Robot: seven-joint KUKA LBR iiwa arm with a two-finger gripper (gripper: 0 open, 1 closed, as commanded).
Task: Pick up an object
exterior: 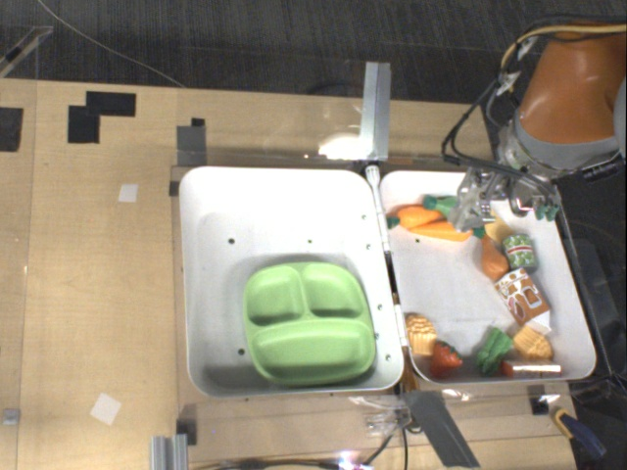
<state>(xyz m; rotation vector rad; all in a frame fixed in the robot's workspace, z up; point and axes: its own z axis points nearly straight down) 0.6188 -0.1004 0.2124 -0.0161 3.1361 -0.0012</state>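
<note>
My gripper [477,207] hangs over the far end of the right bin [460,292], just above and beside an orange carrot [434,223] with a green top. Its metal fingers point down near the carrot's right end. Along the bin's right side lie a green-labelled can [518,252], an orange piece [493,259] and a brown-and-white packet [522,296]. Near the front edge sit a yellow pastry-like item [421,334], a red strawberry [446,359], a green vegetable [493,348] and a corn cob [534,341].
The left bin [225,223] holds a green divided tray [309,321] in its front half. A metal post [375,116] stands at the back between the bins. Black cables [470,130] loop beside the wrist.
</note>
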